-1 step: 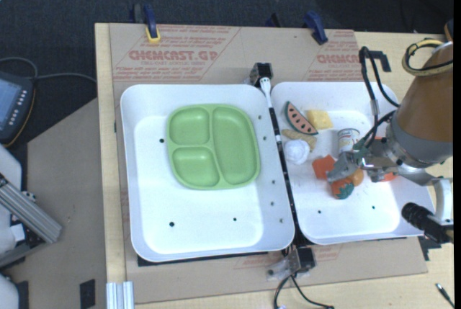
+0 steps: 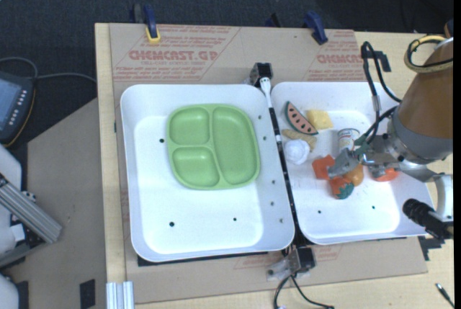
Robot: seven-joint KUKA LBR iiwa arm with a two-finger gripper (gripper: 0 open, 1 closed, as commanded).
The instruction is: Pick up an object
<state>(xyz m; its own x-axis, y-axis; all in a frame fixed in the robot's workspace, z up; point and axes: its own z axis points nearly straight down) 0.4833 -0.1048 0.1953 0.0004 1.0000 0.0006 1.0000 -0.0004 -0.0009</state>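
Toys clustered in right bin (image 2: pixel 374 217): orange piece (image 2: pixel 323 166) left of gripper (image 2: pixel 348 167), orange-and-teal toy (image 2: pixel 343 185) right under it, red-orange bit (image 2: pixel 386 173) to right. Likely target: orange-and-teal toy, touching or just below gripper tip. Could not tell whether toy sat between fingers or merely beneath. Could not tell how wide claw stood; tip blurred against toy colours.

Arm (image 2: pixel 431 113) reached in from right, wrist low over bin's middle, cables looping above. Posed low probably for a grab on the cluster, judging by task.

Other items up near top-left of same bin: watermelon slice (image 2: pixel 300 118), yellow block (image 2: pixel 320 119), tan piece (image 2: pixel 293 133), white ball (image 2: pixel 296 150), small can (image 2: pixel 347 137) just above gripper. Crowded there; can and orange piece close enough to get bumped on descent or lift.

Left bin (image 2: pixel 144 178) held green divided plate (image 2: pixel 214 145), flat, centred toward top; well apart from arm.

Open room: lower half of right bin bare, good space to pull out downward or straight up. Divider edge (image 2: pixel 282 163) between bins near white ball, away from target. Right wall of bin hidden by arm. Straight vertical lift judged safest; sideways drag toward left risked pushing orange piece into ball.
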